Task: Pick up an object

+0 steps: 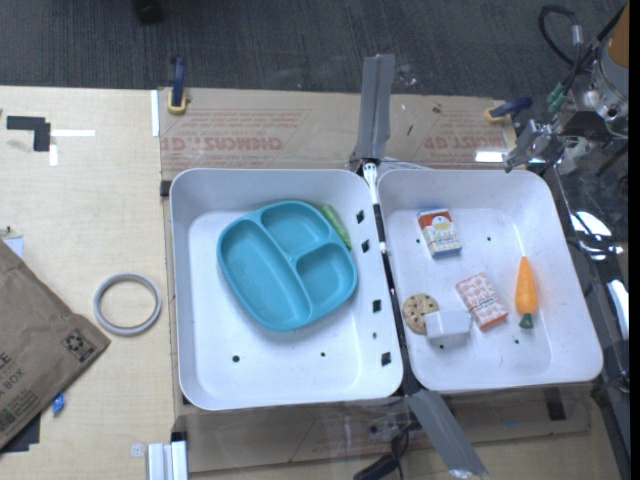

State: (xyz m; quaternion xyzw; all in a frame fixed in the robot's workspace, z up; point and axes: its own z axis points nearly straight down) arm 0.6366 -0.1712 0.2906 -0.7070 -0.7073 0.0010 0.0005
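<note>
A robotics lab — two white bins point(190, 298) on a taped, clamped plywood bench point(70, 228), cables hanging.

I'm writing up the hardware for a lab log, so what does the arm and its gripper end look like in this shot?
At the top right corner, the arm shows an orange band over a pale grey wrist. A black cable loops out to its left. Below sits a metallic silver-grey gripper assembly with dark parts; its details are too small to make out.

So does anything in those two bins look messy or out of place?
Mostly tidy. The blue divided plate sits askew in the left bin, with a green item half-hidden behind its rim. The right bin's small items lie loosely scattered.
</note>
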